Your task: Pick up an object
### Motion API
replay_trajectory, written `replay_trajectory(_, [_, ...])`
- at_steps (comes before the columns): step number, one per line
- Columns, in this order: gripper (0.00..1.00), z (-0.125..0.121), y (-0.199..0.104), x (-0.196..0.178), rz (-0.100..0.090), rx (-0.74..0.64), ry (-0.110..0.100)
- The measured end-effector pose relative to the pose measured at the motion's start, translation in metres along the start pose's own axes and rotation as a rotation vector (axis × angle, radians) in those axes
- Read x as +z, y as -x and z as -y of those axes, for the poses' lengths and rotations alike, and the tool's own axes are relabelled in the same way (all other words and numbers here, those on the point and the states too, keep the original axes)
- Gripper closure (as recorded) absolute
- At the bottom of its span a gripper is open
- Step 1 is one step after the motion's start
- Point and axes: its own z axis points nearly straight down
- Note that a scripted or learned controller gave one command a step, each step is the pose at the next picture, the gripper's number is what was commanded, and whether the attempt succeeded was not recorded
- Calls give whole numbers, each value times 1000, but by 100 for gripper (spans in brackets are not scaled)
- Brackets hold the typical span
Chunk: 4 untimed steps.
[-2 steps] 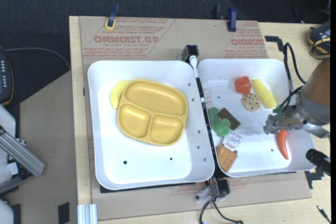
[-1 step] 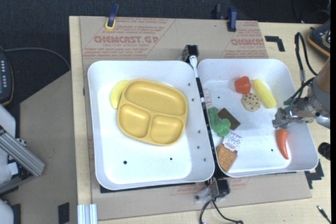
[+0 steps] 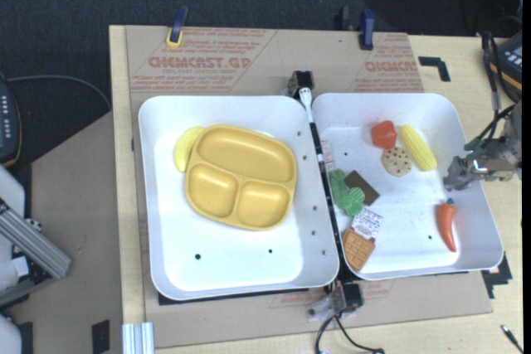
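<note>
- i see the claw at the right edge of the frame, over the right rim of the right bin, just above the carrot.
- i can't tell how the claw stands; it's small, grey and blurred against the rim, and nothing shows gripped in it.
- my read: this is the approach step, nothing picked yet. every object lies in a bin.
- right bin, upper middle: a red piece, corn just right of it, and a cookie below and between them.
- right bin, left side: a green piece touching a brown block, then a small printed card and a waffle toward the lower left corner.
- left bin: a yellow tray with three wells, lying over a banana at its upper left.
- next move, i'd judge: carrot is nearest, so shift the claw down-frame, centre over it, line up across its narrow width, then descend. it lies close to the bin wall, so there's little room on that side.
- hard to make out: most of the arm is cut off at the right edge; most of the banana is hidden under the tray; the card's print is unreadable.
</note>
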Motion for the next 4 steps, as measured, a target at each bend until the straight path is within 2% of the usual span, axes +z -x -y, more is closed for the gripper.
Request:
replay_trajectory(1, [100,-16,-62,4,-6,-6,-6])
replay_trajectory(3, [100,-34,-159,1,-5,-4,-5])
replay_trajectory(4, [100,-57,-209,-8,-5,-5,-3])
